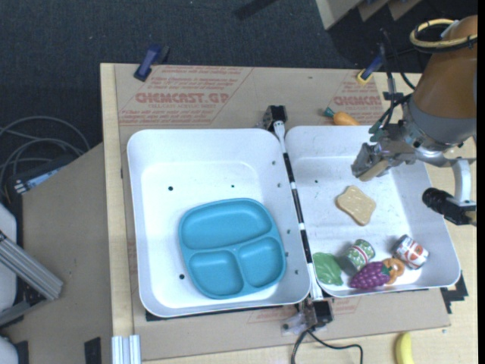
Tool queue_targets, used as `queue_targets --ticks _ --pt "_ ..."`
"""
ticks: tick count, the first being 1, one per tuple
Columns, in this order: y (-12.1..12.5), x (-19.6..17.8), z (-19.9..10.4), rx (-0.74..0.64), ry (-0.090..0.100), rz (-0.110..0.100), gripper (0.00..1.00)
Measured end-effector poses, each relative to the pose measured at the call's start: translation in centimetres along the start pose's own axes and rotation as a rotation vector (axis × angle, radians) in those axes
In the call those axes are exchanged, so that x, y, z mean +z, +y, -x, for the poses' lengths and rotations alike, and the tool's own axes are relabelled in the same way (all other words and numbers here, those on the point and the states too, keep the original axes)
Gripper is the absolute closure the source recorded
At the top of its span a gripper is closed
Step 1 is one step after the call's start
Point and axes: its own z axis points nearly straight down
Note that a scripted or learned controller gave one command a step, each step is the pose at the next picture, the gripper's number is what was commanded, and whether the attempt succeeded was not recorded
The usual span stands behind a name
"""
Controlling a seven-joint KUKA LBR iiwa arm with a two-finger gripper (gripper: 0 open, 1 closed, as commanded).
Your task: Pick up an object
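A: Bench [189,101] first. Brown board with red print, two shallow white bins side by side on it.

B: Left bin [151,173]?

A: Holds a blue divided tray [231,246], three compartments, lying toward the bin's 5 o'clock corner. Tray flat, nothing in it that I can see.

B: Right bin [318,154]?

A: Small things. Tan bread-slice piece [356,205] near the bin's centre, lying flat, well apart from the others. Along the 6 o'clock edge a cluster: green leaf-shaped piece [327,268] at the cluster's 9 o'clock end, small green-labelled can [361,253] just beside it, purple grape bunch [369,276] below the can, touching or nearly so. Orange ring-like piece [393,268] at the grapes' 3 o'clock. Red-and-white can [412,252] at the 3 o'clock end, tipped over.

B: Arm?

A: Arm [447,82] comes in from 3 o'clock, orange band above the wrist. Gripper [369,165] hangs over the right bin's upper half, at about 12 to 1 o'clock from the bread piece, apart from it. Nothing between the fingers that I can make out; whether they stand apart or together, cannot tell at this slant.

B: Off the bins?

A: Orange carrot-like piece [343,117] on the board beyond the right bin's 12 o'clock rim. Blue clip [151,61] at the board's 11 o'clock corner. Yellow item [404,348] below the right bin at 6 o'clock, partly cut off.
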Motion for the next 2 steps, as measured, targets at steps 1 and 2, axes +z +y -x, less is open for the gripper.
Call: queue_targets --ticks 1,2 --pt "-1.5 -0.3 -5.1 0.002 0.000 -0.005 1.00" --pt "-4.4 -2.3 -9.9 0.002 0.000 -0.006 1.00"
